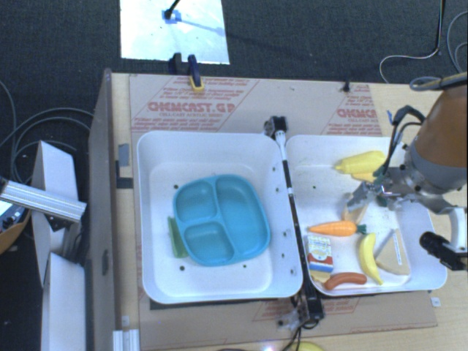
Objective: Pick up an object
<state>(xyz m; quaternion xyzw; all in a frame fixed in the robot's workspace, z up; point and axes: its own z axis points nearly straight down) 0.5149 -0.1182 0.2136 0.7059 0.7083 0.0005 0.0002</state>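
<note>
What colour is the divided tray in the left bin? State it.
Light blue. The divided tray shows plainly in the camera view, lying in the left bin.

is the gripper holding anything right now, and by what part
Cannot be told: the gripper hangs low in the right bin near the carrot, with nothing clearly in its grasp.

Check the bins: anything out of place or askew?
One oddity: a green strip in the left bin sits wedged partly under the left edge of the blue divided tray. In the right bin, the carrot, banana, sausage and the rest lie loosely scattered, nothing spilled over the rim.
</note>
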